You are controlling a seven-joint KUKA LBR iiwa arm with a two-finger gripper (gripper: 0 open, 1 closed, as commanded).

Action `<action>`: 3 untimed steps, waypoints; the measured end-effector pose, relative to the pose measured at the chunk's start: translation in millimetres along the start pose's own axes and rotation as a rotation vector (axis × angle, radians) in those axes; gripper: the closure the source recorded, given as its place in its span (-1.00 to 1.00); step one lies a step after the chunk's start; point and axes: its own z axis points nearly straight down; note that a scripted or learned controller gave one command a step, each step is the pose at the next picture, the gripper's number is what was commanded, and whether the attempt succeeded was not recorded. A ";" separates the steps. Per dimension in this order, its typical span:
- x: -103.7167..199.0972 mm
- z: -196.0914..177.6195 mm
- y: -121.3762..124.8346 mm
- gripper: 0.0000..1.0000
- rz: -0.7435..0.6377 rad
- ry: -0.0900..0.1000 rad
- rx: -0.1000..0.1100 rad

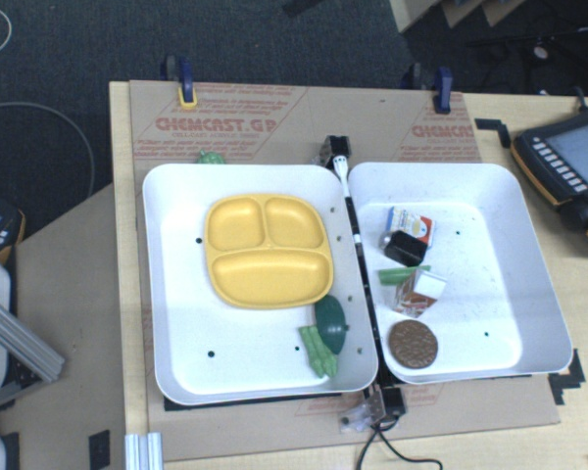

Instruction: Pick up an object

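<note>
The left bin [176, 262] holds a yellow divided plate [269, 250] and, near its front right corner, a dark green rounded object [331, 323] lying against a lighter green piece [318, 351]. In the right bin [500, 262] lie a small white carton with red and blue print [412, 225], a black block [405, 250] just below it, a green strip [402, 275], a small white and red packet [420, 294] and a round brown disc [413, 344].
Both bins rest on a cardboard sheet [235, 120] held by blue clamps [184, 78] at the back. A small green item [211, 158] lies behind the left bin. A black and orange handheld pendant [563, 160] sits at the right.
</note>
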 end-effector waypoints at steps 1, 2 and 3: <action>63.5 -16.3 0.9 1.00 -0.004 -0.001 -0.006; 167.0 -60.0 11.3 1.00 -0.010 0.001 -0.010; 181.8 8.9 -0.5 1.00 0.001 -0.001 0.007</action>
